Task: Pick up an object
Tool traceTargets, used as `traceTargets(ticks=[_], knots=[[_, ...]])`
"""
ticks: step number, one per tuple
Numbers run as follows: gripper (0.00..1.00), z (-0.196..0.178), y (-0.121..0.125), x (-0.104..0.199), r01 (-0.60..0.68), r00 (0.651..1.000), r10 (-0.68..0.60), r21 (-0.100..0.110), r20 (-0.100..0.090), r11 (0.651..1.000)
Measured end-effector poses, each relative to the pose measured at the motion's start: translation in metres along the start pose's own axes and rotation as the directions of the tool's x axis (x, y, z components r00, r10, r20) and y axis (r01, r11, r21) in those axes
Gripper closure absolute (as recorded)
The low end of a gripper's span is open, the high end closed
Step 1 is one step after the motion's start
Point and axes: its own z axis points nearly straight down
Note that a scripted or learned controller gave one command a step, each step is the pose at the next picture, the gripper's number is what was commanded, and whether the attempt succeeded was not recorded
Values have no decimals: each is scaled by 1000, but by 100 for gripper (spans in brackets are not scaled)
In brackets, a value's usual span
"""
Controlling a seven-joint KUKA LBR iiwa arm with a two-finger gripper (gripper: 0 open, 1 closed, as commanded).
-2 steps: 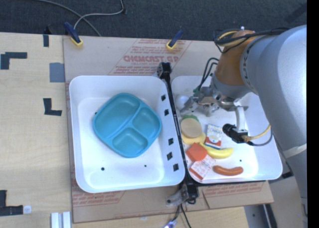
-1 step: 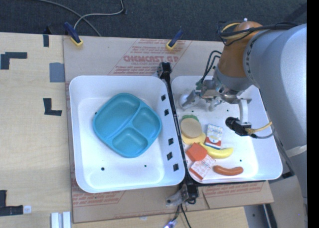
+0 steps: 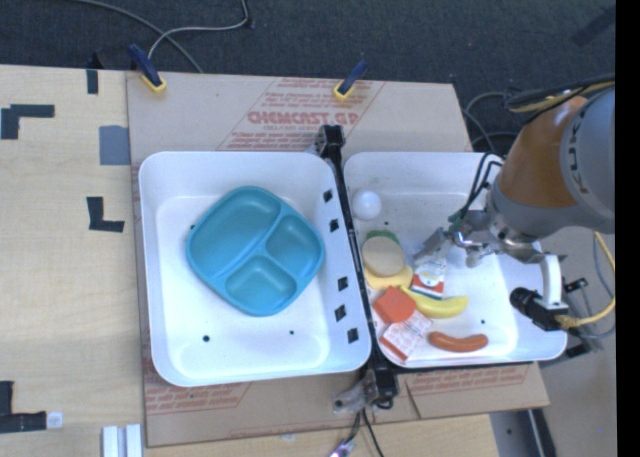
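Jaws: state cannot be read from the camera view; the gripper (image 3: 447, 245) sits low over the right bin (image 3: 400, 167), its metal end pointing toward the pile of toy food, but the tips blur into the clutter beneath. No object can be confirmed between them.

Camera view, arm: grey body with orange band (image 3: 530, 160) enters from the right edge and bends down over the right bin's far-right half. A black fitting with a yellow cable (image 3: 535, 307) hangs at the bin's right rim.

Camera view, right bin contents, all bunched along its left side:
- small white ball (image 3: 368, 205), nearest the divider, farthest up.
- round bun-like piece with green edge (image 3: 382, 255), below the ball.
- white and red packet (image 3: 431, 273), just beside the gripper's end; touching or not cannot be told.
- yellow banana (image 3: 443, 304), below the packet.
- orange block (image 3: 393, 304), left of the banana.
- red and white card (image 3: 405, 337), below the block.
- red sausage (image 3: 458, 342), at the bottom, right of the card.

Camera view, left bin (image 3: 160, 245): holds a blue divided plate (image 3: 256, 250), lying flat, roughly centred, turned at an angle.

Both bins rest on a cardboard sheet (image 3: 290, 115) held by two yellow and blue clamps at the far edge.
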Motion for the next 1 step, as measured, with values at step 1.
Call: traceTargets(ticks=[1], knots=[[0,30,28,58,2,1000,-2,-6,1,1000]])
